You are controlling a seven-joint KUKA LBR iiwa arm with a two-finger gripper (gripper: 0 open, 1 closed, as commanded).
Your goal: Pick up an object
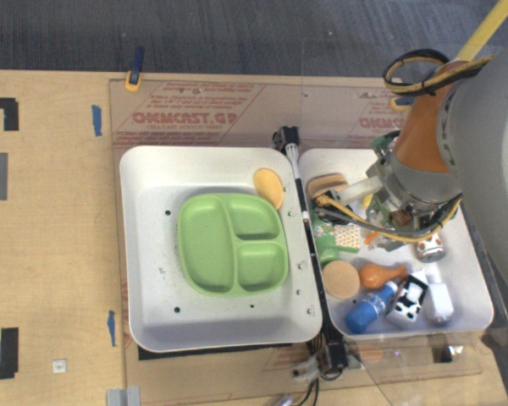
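Grey arm [423, 155] with orange band reaches down into cluttered right-hand white bin [478, 290] at frame right — approach step; finger state cannot be told; next move needs one clear target.

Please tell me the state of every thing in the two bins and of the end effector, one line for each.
green divided plate: lying flat in the left bin, nothing in its compartments
yellow object: lying beside the plate's far right corner
blue bottle: lying on its side in the right bin
orange object: lying down among the clutter
end effector: lowered over the right bin, fingers hidden
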